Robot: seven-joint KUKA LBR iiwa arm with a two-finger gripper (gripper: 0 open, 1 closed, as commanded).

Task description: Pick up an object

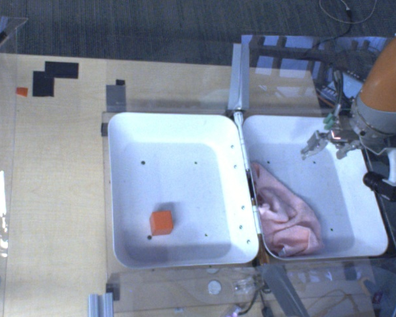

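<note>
Fingers (315, 144) spread apart and holding nothing, the gripper (330, 145) hangs over the right bin's (356, 177) far end, near the crumpled pink cloth (287, 211) against its left wall, probably light and floppy, best pinched at a raised fold.

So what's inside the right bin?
A crumpled pink cloth lies against the left wall and near corner of the right bin, with the gripper above the far part. Whatever lies beneath the cloth's folds is covered and cannot be seen.
</note>
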